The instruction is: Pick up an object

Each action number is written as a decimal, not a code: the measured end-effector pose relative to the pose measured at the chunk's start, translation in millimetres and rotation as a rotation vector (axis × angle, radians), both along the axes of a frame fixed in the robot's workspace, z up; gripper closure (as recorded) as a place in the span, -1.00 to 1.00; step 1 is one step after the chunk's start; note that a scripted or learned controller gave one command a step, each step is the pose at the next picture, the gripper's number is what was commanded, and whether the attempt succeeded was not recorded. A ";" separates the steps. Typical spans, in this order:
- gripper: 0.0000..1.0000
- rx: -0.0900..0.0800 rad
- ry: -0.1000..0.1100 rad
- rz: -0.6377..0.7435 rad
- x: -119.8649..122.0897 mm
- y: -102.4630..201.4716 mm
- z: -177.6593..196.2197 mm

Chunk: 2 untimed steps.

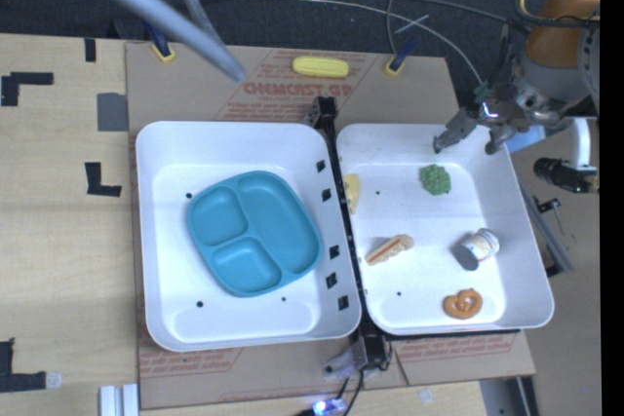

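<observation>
While the grey arm [561, 5] with its orange band reaches in from the right, the gripper [475, 139] hangs over the far right corner of the right bin [517, 239], its two dark fingers [450, 133] spread wide apart with nothing between them. One finger points down toward the bin's far wall and the other sits just beyond the right rim.

Nearest the gripper, a small green broccoli-like piece [435, 179] lies on the bin floor near the far right corner, apart from the fingers. Farther toward the near edge, close to the right wall, a small grey and white can-like object [476, 247] lies tilted on its side. A brown pretzel-shaped piece [462, 304] rests near the bin's near right corner. Toward the middle of the bin, a tan hot-dog-shaped toy [388, 249] lies at a slant. A pale yellow item [350, 191] sits against the left wall of the right bin, just beside the divider between the bins.

Across that divider, the left bin [161, 239] holds a blue sectioned plate [253, 231] with three compartments, lying flat near the middle of its floor.

Both bins sit on a brown cardboard sheet [283, 88]. On that sheet, beyond the far edge of the bins, a yellow corn-like object [320, 67] lies flat. Cables [429, 5] run across the dark surface behind the cardboard.
</observation>
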State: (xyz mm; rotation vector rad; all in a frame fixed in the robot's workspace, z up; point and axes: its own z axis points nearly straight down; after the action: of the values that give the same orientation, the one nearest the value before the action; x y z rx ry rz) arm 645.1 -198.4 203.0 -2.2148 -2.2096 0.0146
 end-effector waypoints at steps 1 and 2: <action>-1.00 -0.003 -0.015 0.004 3.1 0.7 10.0; -1.00 -0.003 -0.009 0.004 2.6 0.3 -54.9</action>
State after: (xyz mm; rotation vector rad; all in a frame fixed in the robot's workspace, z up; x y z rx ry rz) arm 647.7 -198.1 148.1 -2.2166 -2.2199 0.0080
